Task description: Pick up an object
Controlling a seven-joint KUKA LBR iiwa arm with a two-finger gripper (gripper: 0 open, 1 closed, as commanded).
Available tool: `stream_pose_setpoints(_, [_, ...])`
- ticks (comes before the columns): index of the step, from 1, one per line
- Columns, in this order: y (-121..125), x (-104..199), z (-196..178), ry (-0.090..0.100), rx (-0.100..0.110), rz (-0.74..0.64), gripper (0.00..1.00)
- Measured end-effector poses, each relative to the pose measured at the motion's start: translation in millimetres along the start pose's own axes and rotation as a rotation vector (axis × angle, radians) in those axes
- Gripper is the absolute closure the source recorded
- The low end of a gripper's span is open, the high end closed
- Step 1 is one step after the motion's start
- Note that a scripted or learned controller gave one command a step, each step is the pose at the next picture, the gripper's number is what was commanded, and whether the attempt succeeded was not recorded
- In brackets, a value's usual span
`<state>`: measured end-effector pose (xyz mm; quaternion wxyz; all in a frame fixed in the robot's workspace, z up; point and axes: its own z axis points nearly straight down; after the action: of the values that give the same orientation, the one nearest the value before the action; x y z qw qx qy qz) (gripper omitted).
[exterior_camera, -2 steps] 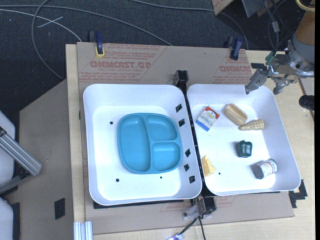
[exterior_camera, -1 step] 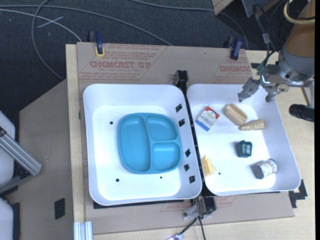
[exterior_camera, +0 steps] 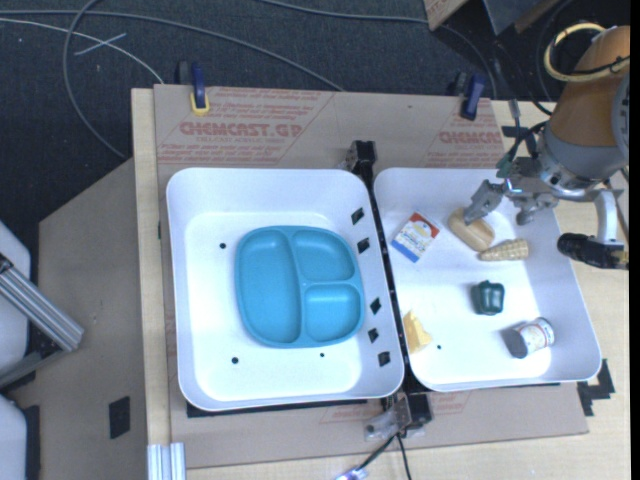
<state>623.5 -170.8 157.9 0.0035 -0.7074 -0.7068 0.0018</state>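
gripper over the upper right bin, jaws apart above a crowded patch

the gripper [exterior_camera: 497, 208] hung over the upper part of the right bin [exterior_camera: 560, 363], reaching in from the right of the frame. its jaws stood apart and gripped nothing. the tan roll [exterior_camera: 473, 232] lay just below and left of the fingertips. whether a fingertip touched the roll could not be told.

things lay close around the roll. a ridged pale cone [exterior_camera: 504, 251] lay just beside it on the lower right, almost touching. a small printed packet [exterior_camera: 415, 237] sat to the left, near the divider between the bins. lower in the bin, a dark green piece [exterior_camera: 488, 297] lay well apart from the roll. a small jar [exterior_camera: 529, 337] lay on its side near the bottom right corner. a yellow wedge [exterior_camera: 415, 331] rested against the bin's left wall, lower down.

the roll was near the bin's upper rim, with bare white floor above it and between it and the packet. the middle of the bin, between the cone and the green piece, was open floor too.

the left bin [exterior_camera: 200, 228] held a blue divided plate [exterior_camera: 300, 286] in its middle, with bare floor all round it. black clips [exterior_camera: 360, 216] lined its right wall.
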Motion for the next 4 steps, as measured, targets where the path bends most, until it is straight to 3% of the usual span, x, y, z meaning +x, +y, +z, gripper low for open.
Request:
stream_pose_setpoints(1, [6,-7,56,-0.001,-0.002,-0.001,0.0])
stream_pose_setpoints(2, [8,-7,40,-0.002,-0.008,-0.001,1.0])
stream_pose_setpoints(3, [10,-9,-26,-0.004,-0.015,-0.002,1.0])
stream_pose_setpoints(4, [11,-9,-60,-0.004,-0.013,-0.002,1.0])
